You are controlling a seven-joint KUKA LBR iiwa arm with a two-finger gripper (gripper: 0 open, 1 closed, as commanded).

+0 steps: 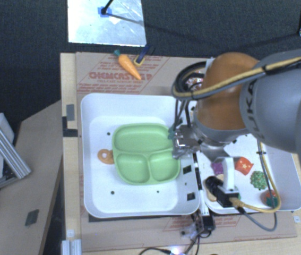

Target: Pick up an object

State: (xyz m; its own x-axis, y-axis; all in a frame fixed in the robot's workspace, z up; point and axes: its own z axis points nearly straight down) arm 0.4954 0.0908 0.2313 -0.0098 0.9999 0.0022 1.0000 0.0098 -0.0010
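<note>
Looking down at a slant, camera view: 2 shallow white bins side by side on a brown cardboard sheet. Left white bin (94,142) fills the centre of the frame and holds a pale green plastic divided plate (142,153) with 3 compartments; a small orange ring-shaped toy (105,156) lies just beside the plate's left edge. Right white bin (291,193) sits at lower right, with a red pepper-like toy (243,166), a green broccoli-like toy (257,180), a small purple piece (217,168) and an orange-and-green item (269,198) near its lower edge. An orange plastic carrot (129,66) lies outside the bins on the cardboard at upper centre.

Grey KUKA arm with orange band (230,97) enters from the right and hangs over the divider between the bins. Gripper (178,141) is down at the plate's right rim; whether it is spread or pressed together cannot be told, the wrist hides it. Nothing visibly between its tips.

Judgement: target likely the green plate. Risks: a thin rim grasp may slip on lift; the plate may tilt or drag; the tool may catch the bin wall.
</note>
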